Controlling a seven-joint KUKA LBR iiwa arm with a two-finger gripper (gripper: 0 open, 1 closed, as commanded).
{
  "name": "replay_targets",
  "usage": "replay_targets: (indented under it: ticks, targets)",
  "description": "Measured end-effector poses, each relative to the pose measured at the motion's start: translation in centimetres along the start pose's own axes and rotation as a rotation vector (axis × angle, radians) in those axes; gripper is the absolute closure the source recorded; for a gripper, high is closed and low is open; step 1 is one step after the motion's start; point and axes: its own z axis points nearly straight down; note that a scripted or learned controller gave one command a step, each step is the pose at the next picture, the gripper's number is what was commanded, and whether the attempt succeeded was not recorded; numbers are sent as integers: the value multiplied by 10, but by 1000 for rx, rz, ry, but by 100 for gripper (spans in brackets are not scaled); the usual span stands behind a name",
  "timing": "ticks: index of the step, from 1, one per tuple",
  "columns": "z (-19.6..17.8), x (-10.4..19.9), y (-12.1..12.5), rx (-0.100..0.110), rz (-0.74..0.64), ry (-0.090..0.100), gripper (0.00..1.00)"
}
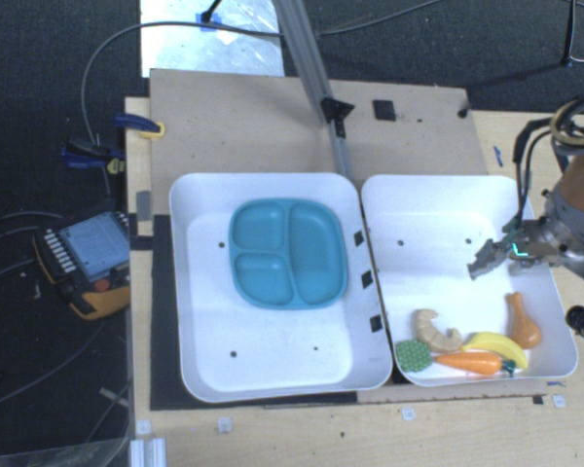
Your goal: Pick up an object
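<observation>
So the arm (576, 212) comes in from the right edge, grey w/ the orange band up by the wrist, and the tool (491, 259) hangs over the right bin (438, 197), roughly mid-height near its right wall. Fingers look spread a little, pointing left/down, w/ nothing between them afaict. There's a tiny teal light on the tool body.

All the toy food sits bunched along the front edge of the right bin, apart from the tool:
- green bumpy thing, prob a broccoli (414, 356), at the front left corner
- tan curled piece (434, 329), maybe a croissant or ginger, can't tell, just behind/right of the green one
- carrot (470, 363) lying flat along the front wall
- banana (496, 344) right behind the carrot, touching or nearly
- orange-brown drumstick-ish piece (522, 323) at the right end, angled up toward the tool, closest item to it but still apart

Left bin (200, 261) has a blue divided plate (289, 253), 3 compartments, sitting toward the back middle. Nothing on the plate.

Both bins sit side by side on a cardboard-colored worktop (243, 115). A grey pole (307, 47) slants down from the top to the spot where the bins meet at the back. Off the left side on the dark floor: a blue/orange handheld controller (86, 261) w/ cables, plus a couple of clamps (112, 139) at the worktop edge.
</observation>
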Motion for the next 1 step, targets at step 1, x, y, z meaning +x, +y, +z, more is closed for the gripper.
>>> replay_targets:
  ticks: [1]
  targets:
    - [0, 0, 0, -1, 0, 0, 0]
